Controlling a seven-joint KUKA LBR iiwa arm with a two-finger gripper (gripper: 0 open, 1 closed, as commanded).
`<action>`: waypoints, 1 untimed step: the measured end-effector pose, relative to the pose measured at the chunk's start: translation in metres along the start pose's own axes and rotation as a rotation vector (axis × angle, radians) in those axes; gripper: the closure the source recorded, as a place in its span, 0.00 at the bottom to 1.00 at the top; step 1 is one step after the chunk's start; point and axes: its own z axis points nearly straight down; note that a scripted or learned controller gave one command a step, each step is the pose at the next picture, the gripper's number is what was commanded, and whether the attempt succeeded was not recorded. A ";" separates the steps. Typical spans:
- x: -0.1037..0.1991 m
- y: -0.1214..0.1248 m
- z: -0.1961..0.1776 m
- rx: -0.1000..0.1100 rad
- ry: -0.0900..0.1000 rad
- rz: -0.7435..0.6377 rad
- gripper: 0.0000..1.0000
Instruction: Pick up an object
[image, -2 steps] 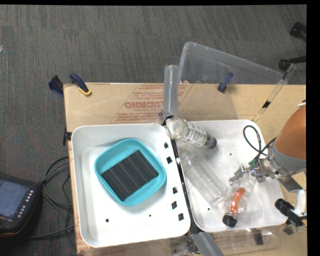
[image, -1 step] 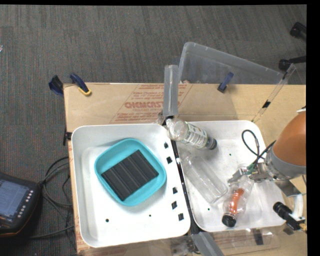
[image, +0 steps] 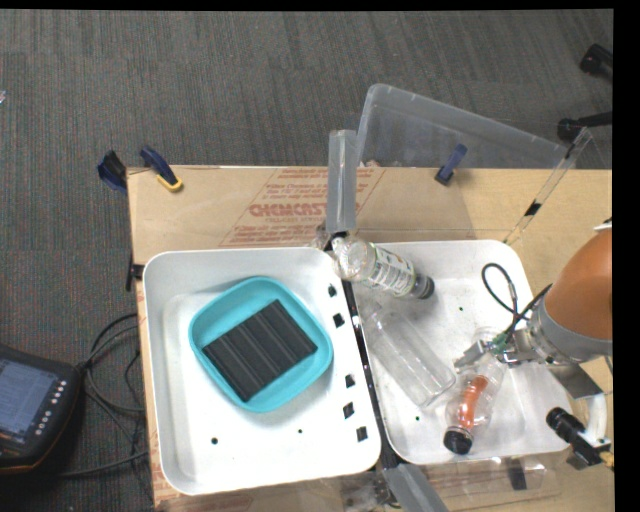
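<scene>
Camera view: jaws (image: 497, 347) hover in the right bin (image: 440, 450) above the orange-filled bottle (image: 470, 403); their state I cannot tell. Slick, round plastic could roll free.

You can see the robot arm (image: 585, 300) at the right. It is big and round, with a bright orange band and a grey ring under it. A thin black cable (image: 503, 290) loops out from it. Small green and silver bits sit by the wrist.

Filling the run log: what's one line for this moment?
arm: over right bin | left bin: teal tray | right bin: three clear bottles | grasp: unseen
</scene>
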 end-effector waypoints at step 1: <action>0.020 0.003 0.001 0.004 0.004 -0.124 0.00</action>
